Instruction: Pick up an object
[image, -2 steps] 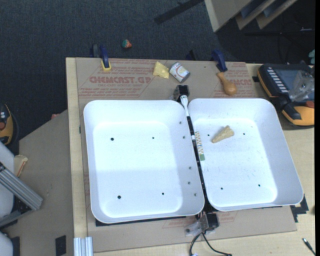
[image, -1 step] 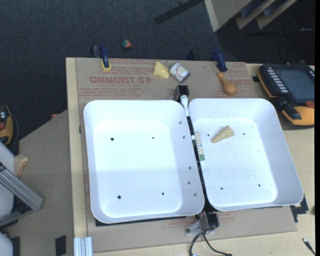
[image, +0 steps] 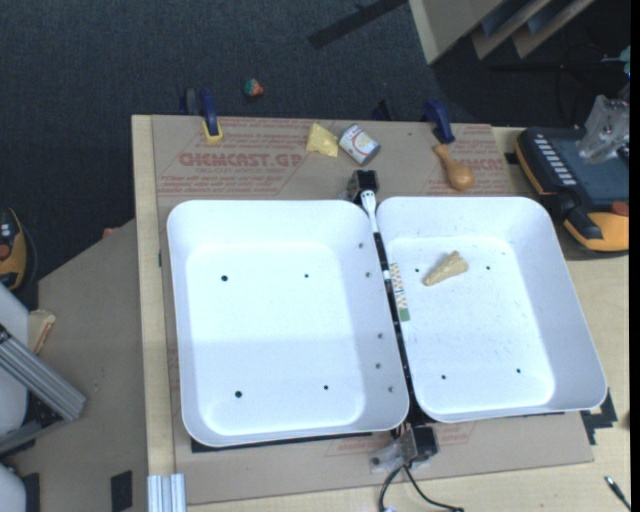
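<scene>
A small tan, wedge-shaped object (image: 443, 269) lies alone in the right white bin (image: 560, 300), in its upper left part near the divide between the bins. The left white bin (image: 190, 300) has only small black dots on its floor. Along the seam between the two bins runs a thin black-and-white stick (image: 368, 197) with a labelled strip (image: 398, 292) further down.
Behind the bins, on the brown board, lie a yellow piece (image: 322, 141), a small white box (image: 359, 144) and a brown pear-shaped item (image: 456, 171). Two blue clamps (image: 209, 112) (image: 437, 120) grip the board's far edge. A dark device with a grey metal part (image: 600, 130) sits at the right.
</scene>
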